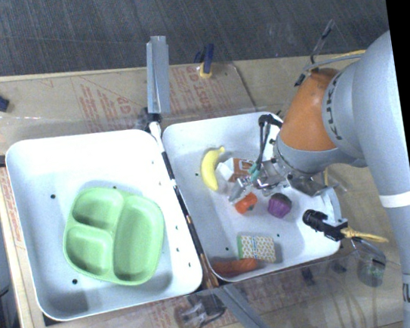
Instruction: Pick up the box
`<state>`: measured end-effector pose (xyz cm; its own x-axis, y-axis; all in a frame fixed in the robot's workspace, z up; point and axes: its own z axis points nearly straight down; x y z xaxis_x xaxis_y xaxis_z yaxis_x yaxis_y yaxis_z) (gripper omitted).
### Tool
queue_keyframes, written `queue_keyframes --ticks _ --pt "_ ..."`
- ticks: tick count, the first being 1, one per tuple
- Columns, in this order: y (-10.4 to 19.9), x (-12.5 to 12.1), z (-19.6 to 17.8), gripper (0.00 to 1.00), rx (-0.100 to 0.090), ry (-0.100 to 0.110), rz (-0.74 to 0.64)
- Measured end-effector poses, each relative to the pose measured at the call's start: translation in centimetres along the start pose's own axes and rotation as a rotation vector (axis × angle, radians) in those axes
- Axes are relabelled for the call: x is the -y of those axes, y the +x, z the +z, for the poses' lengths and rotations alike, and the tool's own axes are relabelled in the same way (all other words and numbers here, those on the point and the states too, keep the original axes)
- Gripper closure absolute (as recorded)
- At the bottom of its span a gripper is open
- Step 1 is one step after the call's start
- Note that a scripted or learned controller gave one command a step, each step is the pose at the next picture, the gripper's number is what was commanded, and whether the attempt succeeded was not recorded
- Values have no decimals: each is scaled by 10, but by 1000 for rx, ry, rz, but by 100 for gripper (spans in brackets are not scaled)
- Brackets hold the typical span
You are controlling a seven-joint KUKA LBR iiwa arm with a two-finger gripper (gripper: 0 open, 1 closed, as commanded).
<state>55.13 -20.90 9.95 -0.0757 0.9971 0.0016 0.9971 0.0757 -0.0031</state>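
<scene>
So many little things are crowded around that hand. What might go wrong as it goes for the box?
1. The hand sits among the banana, an orange piece and a purple piece, so it may grab or knock one of those instead.
2. The box lies nearer the bin's front wall, apart from the hand, with a red item beside it. A reach there might nudge both against the wall.

Glossy white plastic bins (30, 170), a matt green plastic tray (114, 235), a raw wooden bench (102, 91).
</scene>
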Motion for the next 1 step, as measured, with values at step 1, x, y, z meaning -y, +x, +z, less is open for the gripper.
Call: queue_keyframes --ticks 1 --pt "21 74 9 0 -1 0 -103"
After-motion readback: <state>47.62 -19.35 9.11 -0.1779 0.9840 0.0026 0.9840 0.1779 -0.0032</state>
